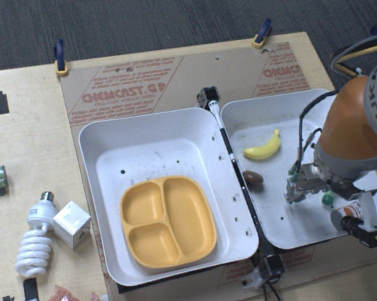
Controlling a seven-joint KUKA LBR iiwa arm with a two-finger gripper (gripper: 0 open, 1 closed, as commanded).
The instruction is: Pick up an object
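camera view: down over the right bin (285, 233), gripper (298, 189) low at right centre, finger spread impossible to tell from here. banana (264, 147) lying upper middle of that bin, well apart from the gripper; brown lump (253, 179) just below it by the divider. probably light, soft-skinned, a bit slick; best pinched across the thick middle. "chemcast" readable on the board (129, 85) up top; "ku" on the arm (360, 127).

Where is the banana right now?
The banana lies in the right bin, near its back, just above a small brown object.
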